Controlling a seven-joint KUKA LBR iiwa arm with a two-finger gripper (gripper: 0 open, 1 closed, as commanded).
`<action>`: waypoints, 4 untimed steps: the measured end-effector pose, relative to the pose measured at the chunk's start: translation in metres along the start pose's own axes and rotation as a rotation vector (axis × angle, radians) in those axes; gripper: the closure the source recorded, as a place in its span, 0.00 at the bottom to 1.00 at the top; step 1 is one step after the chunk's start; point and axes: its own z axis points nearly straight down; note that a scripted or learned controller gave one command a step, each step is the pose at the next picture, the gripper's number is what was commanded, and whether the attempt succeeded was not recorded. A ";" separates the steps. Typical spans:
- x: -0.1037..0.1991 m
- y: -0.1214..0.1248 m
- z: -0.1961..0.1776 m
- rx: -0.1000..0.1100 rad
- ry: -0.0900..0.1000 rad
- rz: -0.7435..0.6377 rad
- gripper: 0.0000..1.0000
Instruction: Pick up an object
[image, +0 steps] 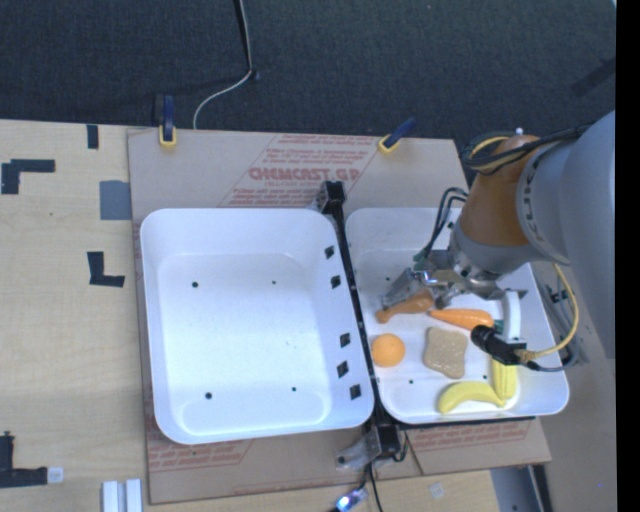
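Lying in the right bin (400, 235), the carrot (404, 306) sat just beside the divider, its thick end under the claw (428, 283), seemingly the chosen target. Whether the claw was released or clenched, I could not tell. Past the carrot sat an orange ball (388, 350), bread (445, 352) and banana (476, 395). Behind the bins, cardboard (290, 175) read "CHEMCAST".
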 end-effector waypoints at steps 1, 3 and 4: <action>-0.001 0.003 -0.018 -0.012 -0.003 0.000 1.00; 0.088 0.002 -0.242 -0.032 -0.004 -0.004 1.00; 0.164 -0.006 -0.330 -0.024 0.000 -0.009 1.00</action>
